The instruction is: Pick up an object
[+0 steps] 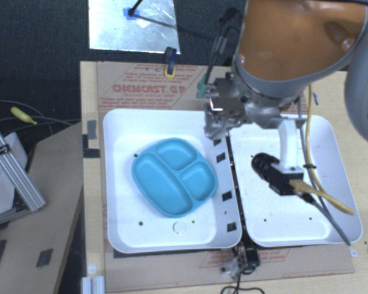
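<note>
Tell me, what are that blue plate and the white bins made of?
Plate: probably moulded plastic, matte light blue, with smooth rounded dividers forming three compartments. Bins: likely thin white plastic too, with a slight sheen and soft rounded rims, though painted metal can't be ruled out.

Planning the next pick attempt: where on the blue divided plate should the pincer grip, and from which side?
Probably the raised outer rim of the blue divided plate, at its right edge, coming straight down. It lies flat in the left bin, too wide to span, so only the thin rim or a divider ridge fits.
</note>
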You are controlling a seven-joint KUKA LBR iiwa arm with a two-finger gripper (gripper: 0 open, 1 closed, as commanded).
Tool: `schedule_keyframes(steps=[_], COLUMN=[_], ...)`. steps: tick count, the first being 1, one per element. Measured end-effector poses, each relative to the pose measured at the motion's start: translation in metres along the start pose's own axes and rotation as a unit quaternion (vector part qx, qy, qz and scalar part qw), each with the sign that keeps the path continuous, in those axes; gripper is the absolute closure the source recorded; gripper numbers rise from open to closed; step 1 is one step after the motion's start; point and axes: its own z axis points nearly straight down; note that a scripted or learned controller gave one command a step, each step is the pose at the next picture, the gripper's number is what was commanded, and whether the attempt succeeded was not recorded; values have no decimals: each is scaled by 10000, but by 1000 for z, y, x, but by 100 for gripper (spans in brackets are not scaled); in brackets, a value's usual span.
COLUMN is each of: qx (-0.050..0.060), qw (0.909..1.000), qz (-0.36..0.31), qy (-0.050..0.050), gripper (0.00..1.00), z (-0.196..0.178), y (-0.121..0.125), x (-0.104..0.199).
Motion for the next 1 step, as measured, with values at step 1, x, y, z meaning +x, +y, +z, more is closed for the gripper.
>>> schedule_keyframes(steps=[1], qx=[3], qw=[10000], qz=[62], qy=[-6], gripper=[100], z=[-62], y=[-1], x=[-34])
